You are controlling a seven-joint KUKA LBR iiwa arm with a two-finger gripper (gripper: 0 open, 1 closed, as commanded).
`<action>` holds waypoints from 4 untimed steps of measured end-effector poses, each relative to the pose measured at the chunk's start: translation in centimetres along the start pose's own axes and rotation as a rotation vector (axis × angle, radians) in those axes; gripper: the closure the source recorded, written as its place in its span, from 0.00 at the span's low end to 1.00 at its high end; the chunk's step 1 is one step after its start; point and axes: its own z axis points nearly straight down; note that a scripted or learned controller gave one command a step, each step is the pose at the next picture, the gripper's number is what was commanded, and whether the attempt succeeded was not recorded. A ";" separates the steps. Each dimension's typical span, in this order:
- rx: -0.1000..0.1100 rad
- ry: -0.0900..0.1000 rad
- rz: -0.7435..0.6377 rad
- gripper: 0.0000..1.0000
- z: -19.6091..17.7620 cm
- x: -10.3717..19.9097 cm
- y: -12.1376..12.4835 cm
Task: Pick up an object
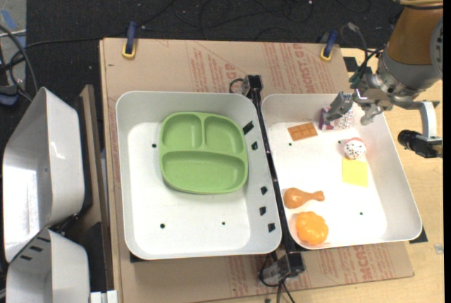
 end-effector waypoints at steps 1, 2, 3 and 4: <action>-0.014 -0.003 -0.003 0.00 -0.8 0.0 0.3; -0.008 -0.001 0.000 0.00 5.5 -0.2 -0.2; -0.009 -0.001 0.000 0.00 10.8 -0.1 -0.2; -0.016 -0.003 -0.001 1.00 9.4 -0.1 0.0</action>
